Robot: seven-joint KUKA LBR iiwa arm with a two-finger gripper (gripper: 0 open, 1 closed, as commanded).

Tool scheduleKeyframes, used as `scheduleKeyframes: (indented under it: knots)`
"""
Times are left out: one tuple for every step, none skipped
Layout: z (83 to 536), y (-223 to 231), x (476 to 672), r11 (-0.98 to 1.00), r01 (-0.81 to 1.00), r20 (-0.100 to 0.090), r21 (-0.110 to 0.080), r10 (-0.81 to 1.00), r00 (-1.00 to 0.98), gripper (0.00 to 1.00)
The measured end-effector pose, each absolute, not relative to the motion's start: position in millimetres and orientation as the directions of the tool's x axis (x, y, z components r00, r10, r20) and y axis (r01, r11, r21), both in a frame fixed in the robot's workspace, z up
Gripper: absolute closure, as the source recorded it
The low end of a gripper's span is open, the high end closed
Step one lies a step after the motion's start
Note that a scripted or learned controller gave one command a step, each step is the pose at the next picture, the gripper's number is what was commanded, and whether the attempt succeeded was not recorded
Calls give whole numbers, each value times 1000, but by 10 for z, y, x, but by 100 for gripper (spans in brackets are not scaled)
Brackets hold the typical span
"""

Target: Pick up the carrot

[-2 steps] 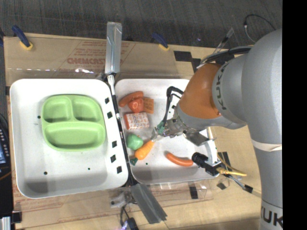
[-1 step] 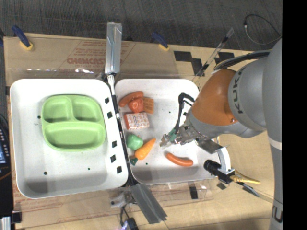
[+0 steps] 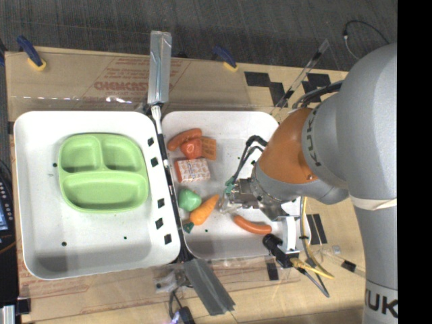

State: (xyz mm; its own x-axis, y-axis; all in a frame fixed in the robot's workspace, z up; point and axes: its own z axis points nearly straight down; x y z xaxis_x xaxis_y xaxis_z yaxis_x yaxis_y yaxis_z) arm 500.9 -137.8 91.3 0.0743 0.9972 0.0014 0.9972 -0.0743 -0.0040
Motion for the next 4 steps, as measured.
scheduleKeyframes:
  knots:
    - [914,-1378,5010,-75,997,1,-3,997,75,0]
    - [934,-957,5244,-43,999,-6,3,999,43,0]
    - [966,-1116,4800,67,998,2,-3,998,-67,0]
    - [965,-1116,4800,67,998,2,-3,998,-67,0]
